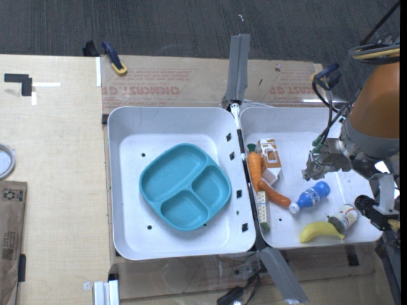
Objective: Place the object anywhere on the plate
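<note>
Looking down from the fixed camera, the hand (316,164) hangs low over the right bin (289,122), and I cannot tell whether it is apart or together, nor do I see anything caught in it. Just below it lies the blue bottle (311,196), which I'd judge the likeliest pick; a clean descent straight down should serve. Beyond that, further below, sit the banana (320,231) and a small jar (345,217). Off to its left lie two carrots (262,180) and a carton (269,157), crowding the bin wall. Well to the left, in the other bin (121,170), waits the blue plate (184,186), bare.
</note>
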Action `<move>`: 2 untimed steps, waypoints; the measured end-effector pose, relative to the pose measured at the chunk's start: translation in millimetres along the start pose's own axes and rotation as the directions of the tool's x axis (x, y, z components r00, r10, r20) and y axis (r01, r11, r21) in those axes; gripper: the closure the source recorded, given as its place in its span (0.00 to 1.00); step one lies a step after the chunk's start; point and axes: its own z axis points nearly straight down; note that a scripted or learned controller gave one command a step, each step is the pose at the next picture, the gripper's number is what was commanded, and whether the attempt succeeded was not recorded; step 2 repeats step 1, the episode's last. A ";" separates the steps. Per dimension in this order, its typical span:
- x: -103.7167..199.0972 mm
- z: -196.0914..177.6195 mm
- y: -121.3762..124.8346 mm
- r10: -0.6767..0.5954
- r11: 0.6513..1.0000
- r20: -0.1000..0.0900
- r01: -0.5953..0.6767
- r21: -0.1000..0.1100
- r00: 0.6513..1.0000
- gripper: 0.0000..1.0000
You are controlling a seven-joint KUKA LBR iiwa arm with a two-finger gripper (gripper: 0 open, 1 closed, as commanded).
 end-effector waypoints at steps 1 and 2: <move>61.4 31.2 18.5 -0.411 0.912 -0.001 0.411 0.003 0.912 1.00; 61.4 31.2 18.5 -0.411 0.912 -0.001 0.411 0.003 0.912 1.00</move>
